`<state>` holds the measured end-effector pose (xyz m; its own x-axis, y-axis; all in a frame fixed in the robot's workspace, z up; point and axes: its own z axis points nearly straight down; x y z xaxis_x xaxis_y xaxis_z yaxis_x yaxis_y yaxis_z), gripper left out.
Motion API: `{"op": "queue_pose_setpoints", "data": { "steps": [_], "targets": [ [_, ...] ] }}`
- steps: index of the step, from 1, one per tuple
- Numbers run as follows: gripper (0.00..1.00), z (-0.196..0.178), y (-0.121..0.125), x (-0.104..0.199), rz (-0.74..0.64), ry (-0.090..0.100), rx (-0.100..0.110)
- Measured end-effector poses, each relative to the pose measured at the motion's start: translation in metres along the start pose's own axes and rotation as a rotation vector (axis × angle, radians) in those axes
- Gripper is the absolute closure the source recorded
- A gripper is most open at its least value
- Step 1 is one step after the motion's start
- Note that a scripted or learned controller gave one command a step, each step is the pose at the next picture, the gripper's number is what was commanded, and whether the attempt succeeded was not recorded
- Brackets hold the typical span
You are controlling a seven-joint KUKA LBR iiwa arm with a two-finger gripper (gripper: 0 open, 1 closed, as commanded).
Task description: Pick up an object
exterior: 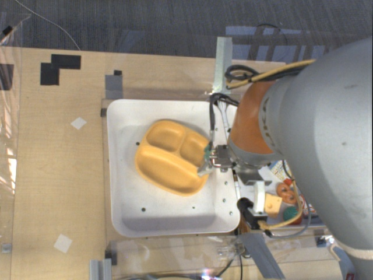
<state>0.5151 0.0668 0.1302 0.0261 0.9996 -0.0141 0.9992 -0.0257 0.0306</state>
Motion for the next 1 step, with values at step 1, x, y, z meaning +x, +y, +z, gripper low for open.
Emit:
{"op": "queue_pose_setpoints", "data": {
  "steps": [1],
  "targets": [
    [0.0,0.0028,-0.0011,0.0083,0.126,-0.011,-0.029]
  ]
}}
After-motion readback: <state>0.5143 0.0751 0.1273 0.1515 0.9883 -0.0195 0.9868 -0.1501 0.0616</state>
